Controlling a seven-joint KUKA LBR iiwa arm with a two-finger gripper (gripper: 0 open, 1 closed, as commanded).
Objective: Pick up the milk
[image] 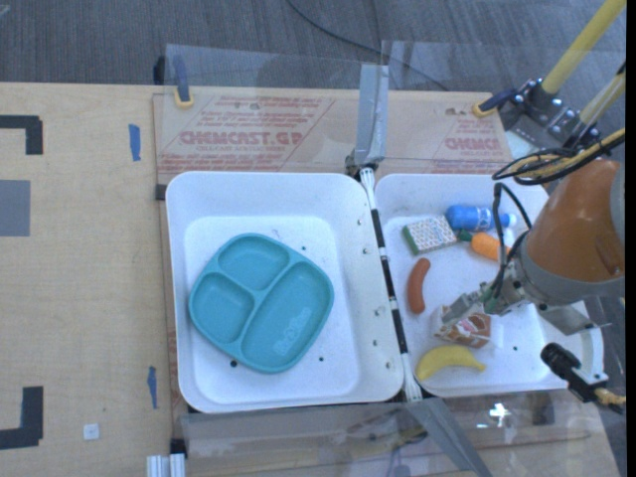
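The milk (465, 326) is a small carton with white, brown and red print, lying tilted in the right bin (437, 202) just above the banana (449, 362). My gripper (494, 295) reaches down from the right and sits at the carton's upper right edge, touching or nearly touching it. The arm's orange band and grey wrist hide the bin floor to the right of the carton.
The right bin also holds a red sausage (417, 284), a green speckled box (429, 234), a blue bottle (463, 217) and an orange carrot (485, 246). In the left bin (189, 207) lies a teal divided plate (260, 301). A metal divider separates the bins.
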